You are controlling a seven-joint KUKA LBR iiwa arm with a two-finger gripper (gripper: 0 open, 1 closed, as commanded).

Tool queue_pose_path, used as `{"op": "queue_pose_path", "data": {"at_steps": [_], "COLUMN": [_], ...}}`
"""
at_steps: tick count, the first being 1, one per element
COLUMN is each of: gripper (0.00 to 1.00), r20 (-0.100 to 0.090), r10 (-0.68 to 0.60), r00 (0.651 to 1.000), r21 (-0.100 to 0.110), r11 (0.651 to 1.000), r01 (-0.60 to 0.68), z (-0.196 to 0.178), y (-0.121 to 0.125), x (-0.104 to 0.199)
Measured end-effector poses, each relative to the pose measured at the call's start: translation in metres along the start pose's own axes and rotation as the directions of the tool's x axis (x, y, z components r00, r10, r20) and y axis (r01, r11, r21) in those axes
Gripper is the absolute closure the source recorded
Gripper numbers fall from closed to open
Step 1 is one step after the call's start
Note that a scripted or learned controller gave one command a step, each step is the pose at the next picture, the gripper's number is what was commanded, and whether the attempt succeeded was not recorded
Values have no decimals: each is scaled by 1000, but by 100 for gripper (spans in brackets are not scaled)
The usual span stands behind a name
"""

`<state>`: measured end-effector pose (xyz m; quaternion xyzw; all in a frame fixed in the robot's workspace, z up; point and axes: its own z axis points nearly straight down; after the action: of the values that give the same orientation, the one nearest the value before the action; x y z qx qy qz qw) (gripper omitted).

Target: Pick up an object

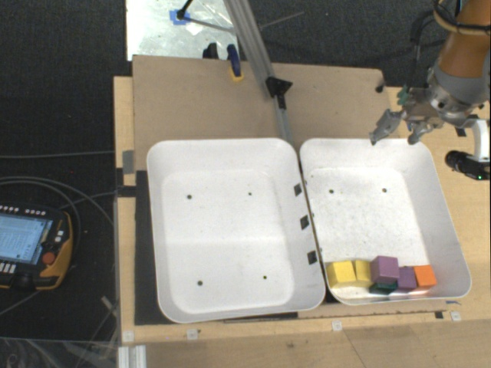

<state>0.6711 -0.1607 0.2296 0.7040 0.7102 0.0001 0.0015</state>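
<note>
Blocks [381, 274] crowding right bin's [360, 205] near wall

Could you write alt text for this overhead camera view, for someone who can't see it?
A grey and orange robot arm holds its tool, fingers spread with nothing between them, above the far edge of the right white bin. Small blocks cluster along that bin's near wall: yellow block, purple block, orange block. The left white bin lies beside it on a wooden bench.
</note>
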Motion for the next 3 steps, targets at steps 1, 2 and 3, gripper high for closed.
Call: {"op": "queue_pose_path", "data": {"at_steps": [1, 2, 3], "gripper": [100, 100, 100], "r20": [2, -5, -3], "r10": [-4, 0, 10], "r00": [1000, 1000, 1000], "r21": [-5, 11, 0], "r11": [1000, 1000, 1000], "r01": [4, 0, -10], "z": [-12, 82, 0], "y": [1, -58, -158], "x": [0, 47, 63]}}
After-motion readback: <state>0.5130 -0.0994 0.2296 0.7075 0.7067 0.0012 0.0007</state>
